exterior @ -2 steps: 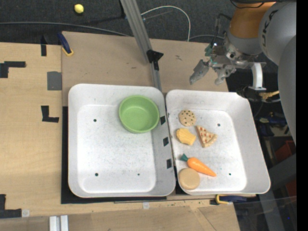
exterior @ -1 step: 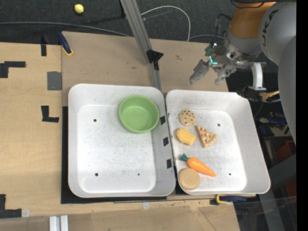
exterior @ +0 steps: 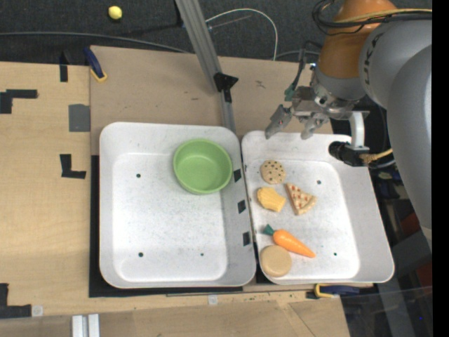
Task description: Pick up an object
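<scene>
The right bin holds several toy foods: a chocolate-chip cookie, a yellow piece, a pizza slice, a carrot and a tan round biscuit. My gripper hangs over the far rim of that bin, above and behind the cookie. Its two fingers are spread apart with nothing between them. A green bowl sits upright in the left bin, near its far right corner.
A slanted metal pole rises behind the bins and ends at a black clamp near their shared far corner. A small yellow ball lies on the dark floor far back left. Cables loop behind the arm.
</scene>
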`<state>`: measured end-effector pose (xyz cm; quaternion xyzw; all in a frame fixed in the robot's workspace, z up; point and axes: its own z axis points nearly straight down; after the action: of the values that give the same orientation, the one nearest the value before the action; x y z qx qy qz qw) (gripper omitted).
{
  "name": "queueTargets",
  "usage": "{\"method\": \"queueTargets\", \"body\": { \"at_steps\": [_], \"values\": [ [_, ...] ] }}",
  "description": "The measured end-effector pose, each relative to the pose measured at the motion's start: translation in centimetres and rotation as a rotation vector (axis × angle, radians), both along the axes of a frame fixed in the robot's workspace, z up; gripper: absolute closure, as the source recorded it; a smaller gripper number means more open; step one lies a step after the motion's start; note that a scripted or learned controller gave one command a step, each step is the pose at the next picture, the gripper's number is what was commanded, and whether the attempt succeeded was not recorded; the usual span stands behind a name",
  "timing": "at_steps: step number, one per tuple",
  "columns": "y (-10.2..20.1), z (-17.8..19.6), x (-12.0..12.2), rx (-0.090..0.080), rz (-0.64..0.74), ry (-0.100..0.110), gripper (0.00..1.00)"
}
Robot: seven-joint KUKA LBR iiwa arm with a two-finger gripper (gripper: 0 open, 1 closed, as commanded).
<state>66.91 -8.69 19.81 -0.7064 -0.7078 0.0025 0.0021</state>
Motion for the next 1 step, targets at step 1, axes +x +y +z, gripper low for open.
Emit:
{"method": "queueTargets", "body": {
  "at_steps": [1],
  "values": [
    [-0.85,-5.04,0.1,-0.001,-0.001,0.0,0.0]
  ]
}}
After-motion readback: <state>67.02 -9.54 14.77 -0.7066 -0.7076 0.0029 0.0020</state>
